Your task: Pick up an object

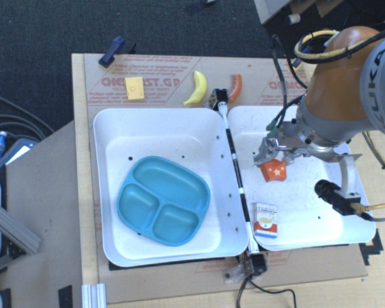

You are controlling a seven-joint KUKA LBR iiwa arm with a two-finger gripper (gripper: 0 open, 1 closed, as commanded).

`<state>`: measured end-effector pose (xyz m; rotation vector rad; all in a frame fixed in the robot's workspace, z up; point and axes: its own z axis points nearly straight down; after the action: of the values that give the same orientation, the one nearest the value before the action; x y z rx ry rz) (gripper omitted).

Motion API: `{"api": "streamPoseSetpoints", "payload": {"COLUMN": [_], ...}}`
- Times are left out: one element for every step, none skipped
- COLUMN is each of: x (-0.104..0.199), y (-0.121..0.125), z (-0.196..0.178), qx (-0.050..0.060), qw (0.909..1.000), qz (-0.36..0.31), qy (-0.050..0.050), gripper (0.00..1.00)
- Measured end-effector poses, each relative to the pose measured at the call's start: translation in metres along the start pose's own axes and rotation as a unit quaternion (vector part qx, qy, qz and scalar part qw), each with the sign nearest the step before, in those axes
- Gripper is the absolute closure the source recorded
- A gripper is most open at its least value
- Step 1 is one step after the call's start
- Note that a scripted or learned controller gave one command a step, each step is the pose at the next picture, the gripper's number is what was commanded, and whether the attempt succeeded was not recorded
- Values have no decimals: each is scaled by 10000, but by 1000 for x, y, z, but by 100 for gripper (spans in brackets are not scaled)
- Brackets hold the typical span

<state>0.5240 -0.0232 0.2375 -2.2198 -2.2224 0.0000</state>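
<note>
My gripper [273,154] hangs over the left half of the right bin [346,233], on the grey arm with the orange band. Directly under its tip, touching or nearly touching it, is a small red object with a yellow star [275,171]. Whether that object is gripped or just lies on the bin floor below cannot be made out. A small white, red and blue box [265,220] lies flat near the right bin's front left corner. In the left bin [109,140] rests a blue divided plate [163,199].
Behind the bins, on the brown board, lie a yellow banana [196,88], an orange-red piece [235,87], a yellow block [134,89] and a dark blue item [111,51]. A black rod [234,165] runs along the divide between the bins.
</note>
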Motion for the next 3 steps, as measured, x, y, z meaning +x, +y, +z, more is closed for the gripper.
{"api": "streamPoseSetpoints", "payload": {"x": [45, 4, 114], "y": [-45, 18, 21], "z": [-24, -34, -12], "qx": [18, -4, 16], "qw": [10000, 10000, 10000], "qz": [2, 9, -3], "qy": [4, -5, 4], "gripper": [100, 100, 100]}}
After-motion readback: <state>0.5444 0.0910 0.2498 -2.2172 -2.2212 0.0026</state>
